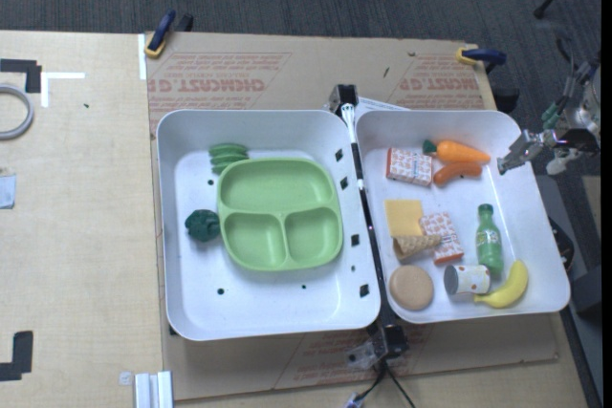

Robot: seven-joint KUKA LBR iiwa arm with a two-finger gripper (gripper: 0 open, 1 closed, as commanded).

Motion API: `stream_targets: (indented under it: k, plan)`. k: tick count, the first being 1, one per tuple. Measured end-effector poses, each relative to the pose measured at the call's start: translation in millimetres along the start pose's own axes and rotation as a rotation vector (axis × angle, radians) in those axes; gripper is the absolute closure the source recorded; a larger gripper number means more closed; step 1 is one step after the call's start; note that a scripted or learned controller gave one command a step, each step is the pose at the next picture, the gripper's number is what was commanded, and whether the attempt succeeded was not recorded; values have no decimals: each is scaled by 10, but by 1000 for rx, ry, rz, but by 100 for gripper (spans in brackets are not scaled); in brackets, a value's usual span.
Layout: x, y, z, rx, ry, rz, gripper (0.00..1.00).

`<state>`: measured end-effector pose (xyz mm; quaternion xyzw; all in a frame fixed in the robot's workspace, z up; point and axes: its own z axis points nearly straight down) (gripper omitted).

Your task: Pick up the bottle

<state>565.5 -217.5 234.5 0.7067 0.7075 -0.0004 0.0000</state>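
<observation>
The bottle (489,242) is small and green with a white cap and lies in the right bin (535,205), toward its right side, cap pointing to the far side. My gripper (526,148) hangs at the right bin's far right rim, above and to the right of the bottle and well apart from it. Nothing shows in the gripper.
Around the bottle lie a banana (507,287), a small white can (469,280), a round bun (412,287), cheese (404,217), snack packs (410,166) and a carrot (459,153). The left bin (182,282) holds a green divided plate (280,213), a broccoli piece (202,225) and a green pod (229,155).
</observation>
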Motion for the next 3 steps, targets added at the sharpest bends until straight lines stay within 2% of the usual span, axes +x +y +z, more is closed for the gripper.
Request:
stream_targets:
  k: [1,2,3]
  plan:
    - [99,-380,1287,0,0,-93,0]
    - [94,-376,1189,-2,-1,-90,100]
    - [609,-879,284,0,0,40,100]
